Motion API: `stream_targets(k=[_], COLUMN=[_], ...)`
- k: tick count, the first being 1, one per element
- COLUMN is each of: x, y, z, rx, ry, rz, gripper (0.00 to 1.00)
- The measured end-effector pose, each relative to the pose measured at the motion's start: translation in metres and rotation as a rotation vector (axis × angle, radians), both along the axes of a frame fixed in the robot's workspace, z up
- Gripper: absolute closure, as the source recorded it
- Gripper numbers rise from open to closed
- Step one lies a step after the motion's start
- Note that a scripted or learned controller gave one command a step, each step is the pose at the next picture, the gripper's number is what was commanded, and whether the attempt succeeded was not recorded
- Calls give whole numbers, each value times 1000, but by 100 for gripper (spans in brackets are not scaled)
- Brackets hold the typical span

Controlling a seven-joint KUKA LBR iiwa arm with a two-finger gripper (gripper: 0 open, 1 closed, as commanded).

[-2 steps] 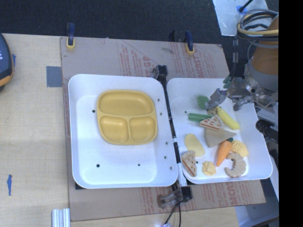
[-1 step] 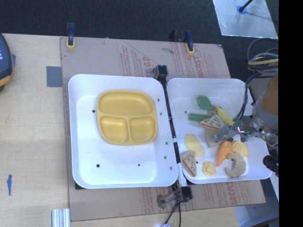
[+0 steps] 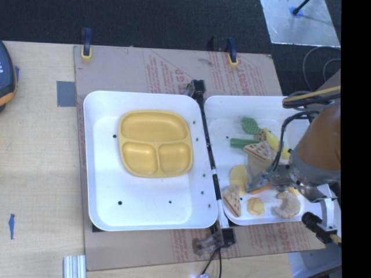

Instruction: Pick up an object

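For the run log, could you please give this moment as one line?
arm: over right bin | tool: down among toy food | left bin: yellow divided plate

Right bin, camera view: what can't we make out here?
- Two-finger gripper: open or shut is unclear; small, blurred, and the grey arm hangs over it.
- Right white bin: far side covered by the arm.
- Small food-shaped toys: crowded, too small to identify.
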State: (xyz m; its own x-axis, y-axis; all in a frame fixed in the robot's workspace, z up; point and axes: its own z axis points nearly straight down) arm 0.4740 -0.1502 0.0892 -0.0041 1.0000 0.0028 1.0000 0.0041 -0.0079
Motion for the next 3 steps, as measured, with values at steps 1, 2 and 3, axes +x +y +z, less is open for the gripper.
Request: stream_targets(k=[1,2,3], x=[128,180,179], y=[5,37,55], z=[4,3,2], rx=[-4,-2,-5], ry=[-16,15,12], rz=[5,-2,-4], gripper=[0,0,0])
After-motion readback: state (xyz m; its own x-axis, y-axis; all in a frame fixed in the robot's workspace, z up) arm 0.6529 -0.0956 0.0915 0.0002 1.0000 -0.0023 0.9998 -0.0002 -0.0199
